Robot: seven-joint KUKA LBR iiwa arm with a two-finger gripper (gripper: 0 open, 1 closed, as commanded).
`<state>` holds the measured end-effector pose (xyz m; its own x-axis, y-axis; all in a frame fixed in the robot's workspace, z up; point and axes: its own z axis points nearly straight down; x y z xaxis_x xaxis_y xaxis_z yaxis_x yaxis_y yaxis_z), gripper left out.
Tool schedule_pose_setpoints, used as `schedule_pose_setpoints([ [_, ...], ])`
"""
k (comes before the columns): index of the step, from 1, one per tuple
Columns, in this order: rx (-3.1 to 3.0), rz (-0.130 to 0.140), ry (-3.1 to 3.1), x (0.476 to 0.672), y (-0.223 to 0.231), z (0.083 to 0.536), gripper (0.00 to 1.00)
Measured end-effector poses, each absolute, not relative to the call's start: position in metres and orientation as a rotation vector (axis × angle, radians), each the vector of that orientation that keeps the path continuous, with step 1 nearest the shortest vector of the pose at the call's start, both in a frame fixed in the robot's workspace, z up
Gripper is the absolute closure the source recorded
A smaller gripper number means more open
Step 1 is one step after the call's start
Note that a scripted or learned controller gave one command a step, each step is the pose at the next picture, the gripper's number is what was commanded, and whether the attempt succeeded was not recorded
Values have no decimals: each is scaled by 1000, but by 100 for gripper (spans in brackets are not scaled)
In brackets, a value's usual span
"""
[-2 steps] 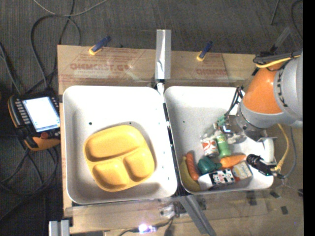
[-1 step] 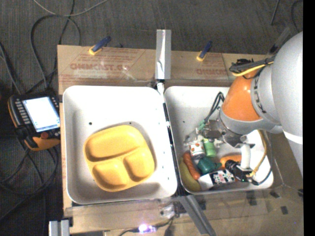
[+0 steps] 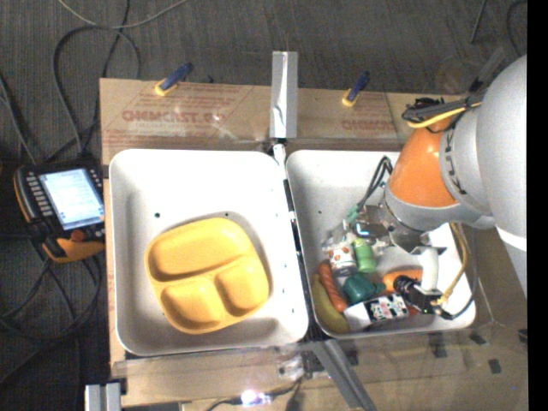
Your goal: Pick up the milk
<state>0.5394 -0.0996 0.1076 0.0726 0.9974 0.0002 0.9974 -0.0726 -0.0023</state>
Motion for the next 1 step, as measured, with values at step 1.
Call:
schedule_pose_setpoints([
  [1, -2299, 2, -2138, 539, -100, 108, 0],
])
